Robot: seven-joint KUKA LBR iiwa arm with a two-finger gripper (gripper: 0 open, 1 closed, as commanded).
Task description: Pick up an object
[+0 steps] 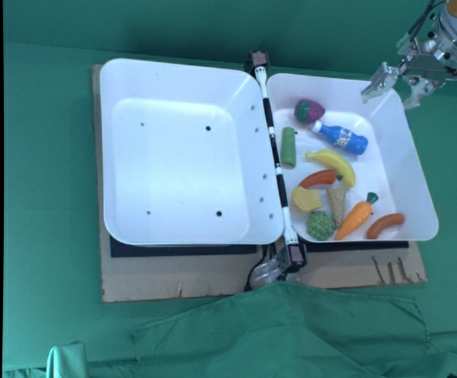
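Ten or so toy foods – banana [332,164], carrot [355,218], blue bottle [342,138] – crowd our right bin [417,187], likely pooled there for picking. Our pincer [398,84] hangs spread wide, holding nothing, above its far corner.

A green cloth [47,211] covered the bench, with a brown cardboard sheet [173,283] under the bins toward six o'clock.
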